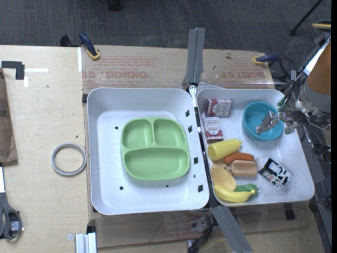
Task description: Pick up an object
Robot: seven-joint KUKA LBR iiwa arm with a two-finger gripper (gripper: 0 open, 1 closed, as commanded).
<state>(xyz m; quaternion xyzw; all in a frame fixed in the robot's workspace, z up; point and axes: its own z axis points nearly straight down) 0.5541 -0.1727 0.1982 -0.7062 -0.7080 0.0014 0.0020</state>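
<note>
A blue bowl [261, 121] sits in the far right part of the right bin [303, 191], and the gripper [268, 122] hangs over its rim, reaching in from the right. The jaws look slightly parted over the bowl, with nothing between them, so nothing is held yet. The bowl seems the likely thing to pick, judging by where the gripper hovers.

Nearer the bin's left wall lie two small red-and-white cartons [217, 107], one behind the other. In front of them is a cluster of toy food: a yellow piece [223, 149], a hot dog [241, 163], and a banana [234, 195] by the near wall, all touching or nearly so. A small black-and-white toy [276, 173] lies apart, near the front right.

The bowl has bare white floor on its near side, giving room to lift; the crowded food leaves little space for the jaws.

The left bin [100, 141] holds a green divided plate [155, 149], centred with open floor all round. On the counter [37, 115] to the left lies a grey ring [68, 158].
</note>
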